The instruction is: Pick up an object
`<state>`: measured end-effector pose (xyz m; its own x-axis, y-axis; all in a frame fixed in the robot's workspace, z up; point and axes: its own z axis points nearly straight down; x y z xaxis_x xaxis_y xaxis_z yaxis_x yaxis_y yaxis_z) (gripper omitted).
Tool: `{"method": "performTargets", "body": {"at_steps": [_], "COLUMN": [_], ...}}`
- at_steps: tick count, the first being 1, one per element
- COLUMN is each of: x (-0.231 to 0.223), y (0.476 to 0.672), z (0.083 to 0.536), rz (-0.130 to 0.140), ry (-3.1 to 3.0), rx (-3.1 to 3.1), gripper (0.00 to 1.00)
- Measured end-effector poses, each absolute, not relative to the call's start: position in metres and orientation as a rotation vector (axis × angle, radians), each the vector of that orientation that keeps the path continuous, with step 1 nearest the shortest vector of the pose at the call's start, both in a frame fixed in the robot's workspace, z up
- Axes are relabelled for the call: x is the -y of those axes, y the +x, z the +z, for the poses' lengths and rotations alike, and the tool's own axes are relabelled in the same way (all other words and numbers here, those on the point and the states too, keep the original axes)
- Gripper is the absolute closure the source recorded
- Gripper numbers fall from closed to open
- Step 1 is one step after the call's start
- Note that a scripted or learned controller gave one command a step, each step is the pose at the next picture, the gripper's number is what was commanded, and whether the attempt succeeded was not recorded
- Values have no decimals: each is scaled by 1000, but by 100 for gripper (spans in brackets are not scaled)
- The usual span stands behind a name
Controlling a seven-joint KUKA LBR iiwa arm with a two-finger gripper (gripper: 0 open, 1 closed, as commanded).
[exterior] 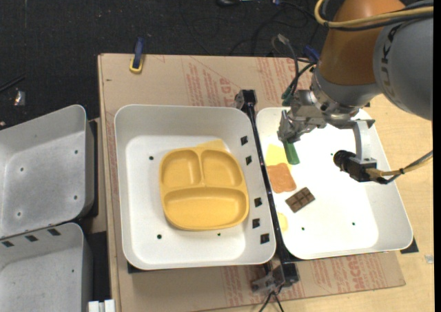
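Gripper (pixel 289 140) over right bin, green marker (pixel 292 152) beneath

We're seeing two shallow white plastic bins (pixel 131 166), a yellow-orange three-section plastic tray (pixel 204 189), a small green stick (pixel 292 152), a pale yellow flat piece (pixel 275 155), an orange-tan slab (pixel 282 178), and a dark brown gridded chocolate-like square (pixel 300 200).

The two white bins (pixel 131 186) are looking like smooth, faintly glossy plastic. The yellow divided tray (pixel 204 189) is showing a smooth satin plastic finish. The bench board (pixel 179 76) is appearing as matt brown cardboard. The arm's orange band (pixel 355 35) is gleaming, glossy and smooth.
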<state>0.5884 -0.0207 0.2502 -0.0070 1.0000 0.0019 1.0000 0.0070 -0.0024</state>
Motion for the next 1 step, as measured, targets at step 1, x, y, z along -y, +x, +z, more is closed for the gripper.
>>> {"method": "performTargets", "body": {"at_steps": [1], "x": [-29], "y": [574], "z": [252], "rz": [1], "ry": [-2211], "rx": [2228], "gripper": [100]}}
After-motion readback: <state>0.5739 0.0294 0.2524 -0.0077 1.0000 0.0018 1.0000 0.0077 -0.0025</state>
